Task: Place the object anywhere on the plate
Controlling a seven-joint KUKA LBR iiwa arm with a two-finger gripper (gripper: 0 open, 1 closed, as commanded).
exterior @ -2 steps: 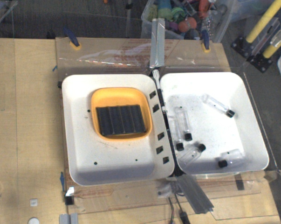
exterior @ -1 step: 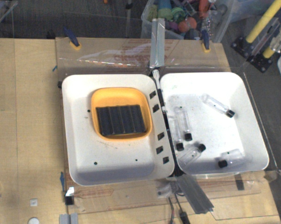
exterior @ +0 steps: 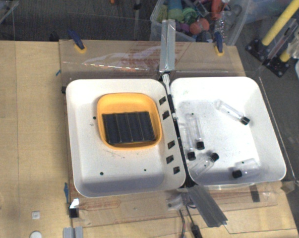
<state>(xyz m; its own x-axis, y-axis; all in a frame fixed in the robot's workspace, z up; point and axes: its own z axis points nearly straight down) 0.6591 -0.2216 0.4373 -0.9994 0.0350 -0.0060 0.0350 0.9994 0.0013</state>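
**Dark slab sits on the plate, left bin**

- Left shallow white plastic bin (exterior: 85,172): holds a yellow-orange square plate with rounded corners (exterior: 105,103), set towards the bin's back half.
- A black ribbed rectangular slab (exterior: 128,128) lies flat on that plate. It is inside the rim on all sides and pushed towards the plate's near edge. The long side runs left-right, with the ribs running front-back. It touches only the plate.
- Right shallow white plastic bin (exterior: 268,133): clear plastic tubes with black caps are scattered over the floor.
  - One tube (exterior: 231,111) lies slanted near the back right, cap towards the near right, well apart from the others.
  - A pair of tubes (exterior: 193,129) lies side by side near the divider, roughly front-back, caps at the near ends.
  - A short tube (exterior: 207,161) lies just in front of the pair, cap pointing back right.
  - Another tube (exterior: 244,167) lies near the front right corner, cap at its left end.
- Row of small black tabs (exterior: 169,133) runs along the wall between the two bins.
- Grey metal strip (exterior: 167,43) stands at the back, in line with the divider.
- Two blue clamps (exterior: 79,43) pin a clear sheet on the wooden bench (exterior: 25,133) behind the bins.
- Clear tub of coloured toys (exterior: 199,6) sits past the bench's back edge. I can't make out the individual items in it.
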